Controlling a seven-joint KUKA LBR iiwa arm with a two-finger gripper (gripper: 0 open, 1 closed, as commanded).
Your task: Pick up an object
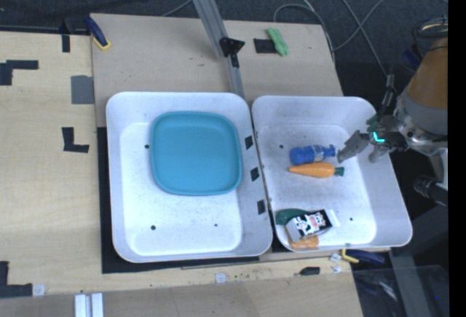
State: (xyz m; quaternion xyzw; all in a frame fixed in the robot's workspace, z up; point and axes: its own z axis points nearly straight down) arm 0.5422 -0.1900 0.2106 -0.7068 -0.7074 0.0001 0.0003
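Note:
In the right bin (pixel 364 115) lie a blue bottle-shaped toy (pixel 311 155) and, just below it, an orange carrot (pixel 313 171) with a green tip. A small black, white and green packet (pixel 309 221) and an orange piece (pixel 304 241) rest near that bin's front edge. My gripper (pixel 362 149) hangs over the right side of the right bin, its two grey fingers spread apart with nothing between them. One fingertip (pixel 346 151) reaches close to the blue toy's cap end. A teal light glows on the gripper body.
The left bin (pixel 131 235) holds a teal square plate (pixel 195 152). A metal pole (pixel 211 13) slants across the bench behind the bins. A green clip (pixel 277 41) and a blue-yellow clamp (pixel 97 33) sit on the back of the bench; cables trail at the upper right.

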